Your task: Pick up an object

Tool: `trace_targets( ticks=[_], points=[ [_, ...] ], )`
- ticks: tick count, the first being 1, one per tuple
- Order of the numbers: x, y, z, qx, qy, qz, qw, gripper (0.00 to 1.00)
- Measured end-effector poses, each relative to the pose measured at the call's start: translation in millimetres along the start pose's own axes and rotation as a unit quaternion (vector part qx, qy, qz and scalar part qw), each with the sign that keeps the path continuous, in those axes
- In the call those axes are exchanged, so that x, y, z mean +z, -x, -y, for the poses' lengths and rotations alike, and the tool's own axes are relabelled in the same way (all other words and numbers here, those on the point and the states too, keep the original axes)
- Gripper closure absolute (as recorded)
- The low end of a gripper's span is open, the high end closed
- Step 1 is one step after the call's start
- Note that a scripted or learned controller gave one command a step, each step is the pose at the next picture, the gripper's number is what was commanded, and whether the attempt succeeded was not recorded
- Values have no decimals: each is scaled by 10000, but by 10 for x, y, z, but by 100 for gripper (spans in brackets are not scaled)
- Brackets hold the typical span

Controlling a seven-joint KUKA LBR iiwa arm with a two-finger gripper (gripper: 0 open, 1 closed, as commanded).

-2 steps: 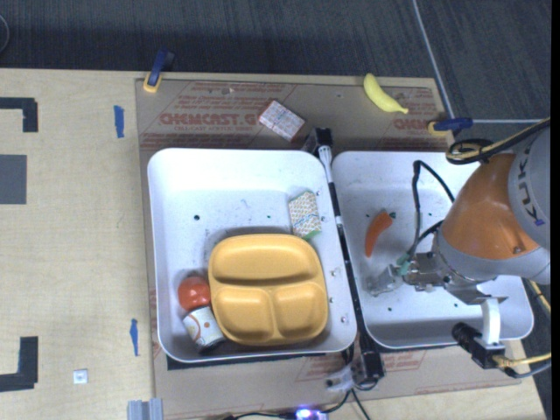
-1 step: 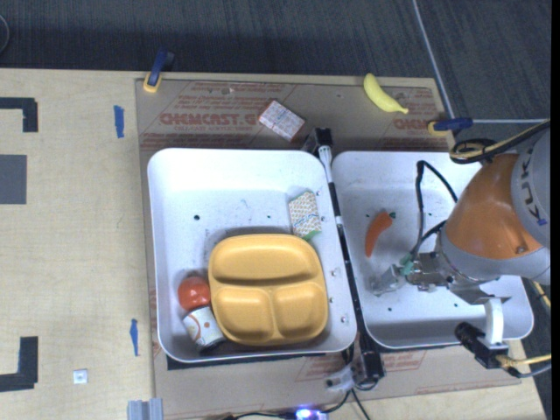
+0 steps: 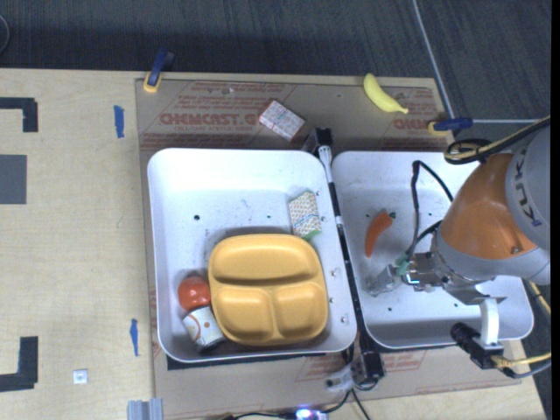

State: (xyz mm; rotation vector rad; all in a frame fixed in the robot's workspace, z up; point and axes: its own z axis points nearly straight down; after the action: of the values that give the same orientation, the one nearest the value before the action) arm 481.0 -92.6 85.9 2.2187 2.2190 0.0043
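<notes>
We see the gripper low in the right bin near the carrot; can't tell its grip.

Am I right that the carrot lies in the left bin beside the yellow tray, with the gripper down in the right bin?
Not quite. The carrot lies in the right bin, not the left one; the camera view shows it just up-left of the gripper. The yellow tray sits in the left bin, and the gripper is indeed down in the right bin.
</notes>
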Motion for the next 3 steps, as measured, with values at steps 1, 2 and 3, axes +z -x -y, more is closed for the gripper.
trace_targets(
  ticks=[1,2,3],
  points=[
    [0,5,1,0,1,-4,10000,0],
    [0,3,1,2,3,-1,10000,0],
    [0,2,2,2,3,-1,10000,0]
  ],
)
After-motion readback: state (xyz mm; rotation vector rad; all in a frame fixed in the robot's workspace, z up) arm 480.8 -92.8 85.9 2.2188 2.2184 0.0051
